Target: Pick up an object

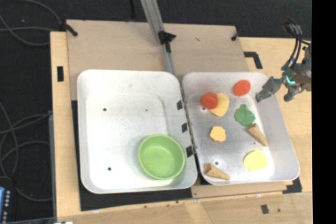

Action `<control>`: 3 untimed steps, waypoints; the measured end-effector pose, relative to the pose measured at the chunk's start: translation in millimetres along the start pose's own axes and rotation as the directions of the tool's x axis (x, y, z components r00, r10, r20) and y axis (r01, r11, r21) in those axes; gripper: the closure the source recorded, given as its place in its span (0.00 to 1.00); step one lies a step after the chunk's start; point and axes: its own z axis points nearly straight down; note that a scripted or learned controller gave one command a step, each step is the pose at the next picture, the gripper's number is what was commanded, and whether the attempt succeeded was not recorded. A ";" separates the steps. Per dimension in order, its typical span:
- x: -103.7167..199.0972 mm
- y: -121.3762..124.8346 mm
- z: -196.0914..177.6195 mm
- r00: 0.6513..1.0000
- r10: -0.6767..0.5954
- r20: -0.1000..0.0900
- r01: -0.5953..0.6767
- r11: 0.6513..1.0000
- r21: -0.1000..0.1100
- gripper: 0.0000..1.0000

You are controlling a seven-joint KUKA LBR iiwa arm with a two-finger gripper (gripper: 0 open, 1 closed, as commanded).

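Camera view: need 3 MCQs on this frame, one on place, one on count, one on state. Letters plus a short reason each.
1. Where does the round green plastic bowl sit?
A. near corner of the left white bin
B. middle of the right white bin
C. on the bare bench

2. How many tan cone-shaped toy pieces lie in the right white bin?
A. none
B. two
C. four

3. What is the two-finger gripper doing?
A. clamped on the green bowl
B. lifting a yellow piece
C. spread open with nothing between the fingers, at the right bin's far right edge

Answers:
1 A: the bowl rests inside the left white bin, toward its near right corner.
2 B: one cone lies beside the dark green piece, another cone lies at the near rim.
3 C: the two dark fingers stand apart over the rim, with no item held.
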 end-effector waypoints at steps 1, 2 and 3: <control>8.3 -1.5 50.9 1.000 0.004 0.002 -0.004 1.000 0.005 0.00; 11.2 -0.8 113.0 1.000 0.005 0.001 -0.005 1.000 0.007 0.00; 5.2 5.8 160.4 1.000 0.006 0.003 -0.006 1.000 0.005 0.00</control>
